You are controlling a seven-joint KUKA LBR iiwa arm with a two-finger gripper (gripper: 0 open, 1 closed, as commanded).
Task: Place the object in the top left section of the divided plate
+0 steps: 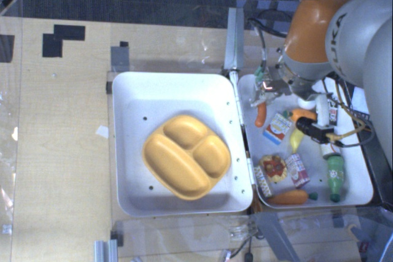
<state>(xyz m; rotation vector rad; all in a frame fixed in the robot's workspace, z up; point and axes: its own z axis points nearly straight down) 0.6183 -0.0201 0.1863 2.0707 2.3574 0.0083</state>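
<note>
Here the jaws [265, 90] sit just above the small sausage [261, 113].

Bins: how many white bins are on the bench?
2. The left bin holds the yellow plate. The right bin holds small items, with the arm over its far end, so part of it is hidden.

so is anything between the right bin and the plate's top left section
Only the bin walls where the two bins meet. The yellow divided plate lies open in the left bin, with nothing in its top left section.
</note>
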